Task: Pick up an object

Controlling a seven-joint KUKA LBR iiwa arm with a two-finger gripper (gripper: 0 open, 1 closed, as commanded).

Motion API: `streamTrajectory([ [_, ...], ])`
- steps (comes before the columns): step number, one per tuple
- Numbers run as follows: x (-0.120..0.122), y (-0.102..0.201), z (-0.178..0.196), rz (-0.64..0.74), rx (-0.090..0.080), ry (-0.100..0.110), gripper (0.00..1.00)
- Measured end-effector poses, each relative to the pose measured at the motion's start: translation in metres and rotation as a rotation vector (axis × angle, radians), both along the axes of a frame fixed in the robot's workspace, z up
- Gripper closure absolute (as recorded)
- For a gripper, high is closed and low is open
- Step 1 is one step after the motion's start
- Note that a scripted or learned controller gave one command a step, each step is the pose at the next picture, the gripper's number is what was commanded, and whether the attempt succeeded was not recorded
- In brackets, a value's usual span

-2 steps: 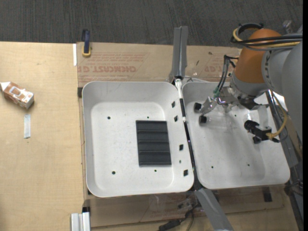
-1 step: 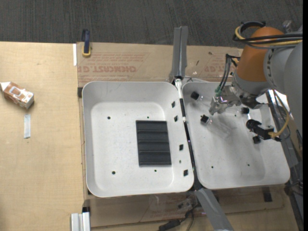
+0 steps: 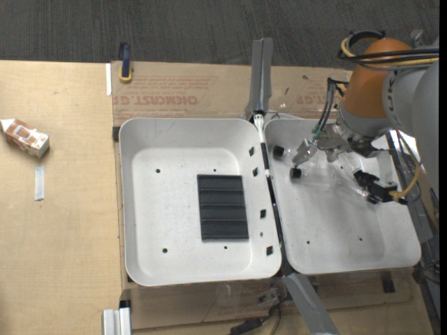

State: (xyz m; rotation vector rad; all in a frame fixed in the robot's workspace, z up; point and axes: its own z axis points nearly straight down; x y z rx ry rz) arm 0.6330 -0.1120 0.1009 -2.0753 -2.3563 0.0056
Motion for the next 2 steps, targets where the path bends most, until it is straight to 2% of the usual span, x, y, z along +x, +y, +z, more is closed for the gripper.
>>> streamTrajectory([
  [1, 0.0001, -0.0008, 0.0092, -0.001, -0.001, -0.001, 1.0],
  [2, 0.0001, -0.0009, 0.0092, -0.001, -0.001, -0.001, 0.0],
])
